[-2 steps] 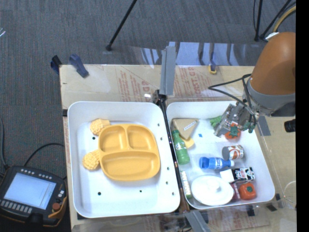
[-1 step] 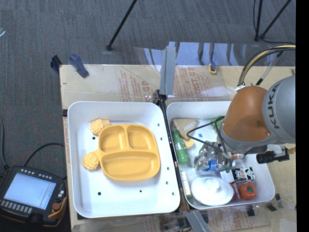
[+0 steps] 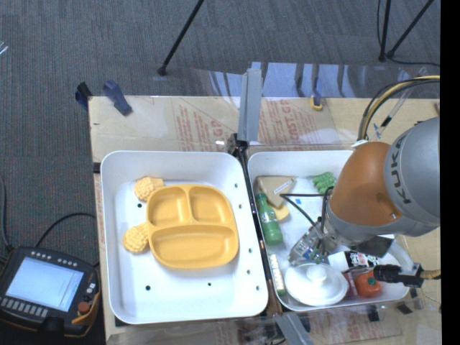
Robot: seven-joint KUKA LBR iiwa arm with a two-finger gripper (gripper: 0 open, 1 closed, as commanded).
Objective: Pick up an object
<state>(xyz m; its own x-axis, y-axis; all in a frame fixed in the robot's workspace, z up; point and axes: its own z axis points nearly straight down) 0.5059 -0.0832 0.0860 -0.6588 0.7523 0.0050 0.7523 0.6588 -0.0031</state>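
Note:
My gripper (image 3: 307,248) is low in the right bin (image 3: 338,157), just above a white round bowl (image 3: 315,284) and right of a green bottle (image 3: 270,221) that lies along the bin's left wall. The orange-banded wrist (image 3: 363,189) hides much of the bin's middle. A tan wedge (image 3: 276,190) lies at the bin's back left, with a green leafy piece (image 3: 324,181) beside it. A red tomato-like item (image 3: 368,284) and a small black and white packet (image 3: 359,258) sit at the front right.
The left bin (image 3: 118,264) holds a yellow divided plate (image 3: 192,226) and two yellow waffle-like pieces (image 3: 148,187) (image 3: 135,239) at its left side. A grey post (image 3: 249,110) stands behind the bins. A teach pendant (image 3: 47,286) lies on the floor at the left.

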